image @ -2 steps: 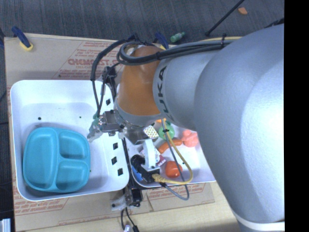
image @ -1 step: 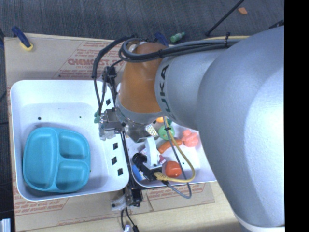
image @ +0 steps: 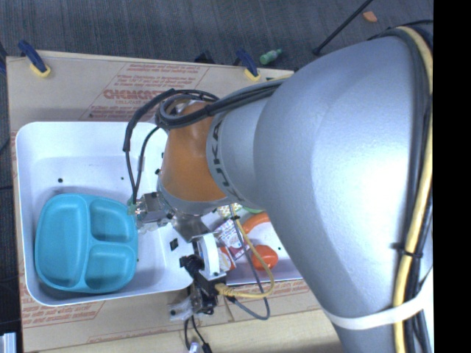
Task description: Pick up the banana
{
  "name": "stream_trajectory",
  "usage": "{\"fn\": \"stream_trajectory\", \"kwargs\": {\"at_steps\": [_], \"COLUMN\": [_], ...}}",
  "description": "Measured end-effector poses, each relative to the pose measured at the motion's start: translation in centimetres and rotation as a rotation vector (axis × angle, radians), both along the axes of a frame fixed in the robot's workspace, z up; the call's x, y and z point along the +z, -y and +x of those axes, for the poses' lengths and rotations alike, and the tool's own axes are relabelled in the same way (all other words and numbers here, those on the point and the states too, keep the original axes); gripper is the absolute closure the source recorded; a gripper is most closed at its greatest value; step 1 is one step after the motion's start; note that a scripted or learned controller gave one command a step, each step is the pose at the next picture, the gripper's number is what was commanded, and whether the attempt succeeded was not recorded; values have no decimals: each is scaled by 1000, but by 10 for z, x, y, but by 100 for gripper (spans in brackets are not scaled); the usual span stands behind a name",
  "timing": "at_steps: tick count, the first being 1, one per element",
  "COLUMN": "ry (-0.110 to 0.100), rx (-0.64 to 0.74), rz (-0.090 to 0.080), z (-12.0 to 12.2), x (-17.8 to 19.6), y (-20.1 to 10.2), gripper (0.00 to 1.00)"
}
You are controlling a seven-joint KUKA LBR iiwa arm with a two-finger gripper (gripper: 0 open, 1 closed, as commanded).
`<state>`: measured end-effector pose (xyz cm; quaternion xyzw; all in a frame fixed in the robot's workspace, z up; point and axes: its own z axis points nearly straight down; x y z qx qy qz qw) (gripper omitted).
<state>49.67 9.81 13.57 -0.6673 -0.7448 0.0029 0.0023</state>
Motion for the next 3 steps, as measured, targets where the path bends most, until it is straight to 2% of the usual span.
{"fn": "stream_trajectory", "kwargs": {"at_steps": [1,2,3], "ry": [6,8,2], "rx": [4,-5,43], "rz": [1,1,-1], "z": [32,111,93], "x": [188,345,252], "y": [-113,-49,-2], "gripper": [100,100,100]}}
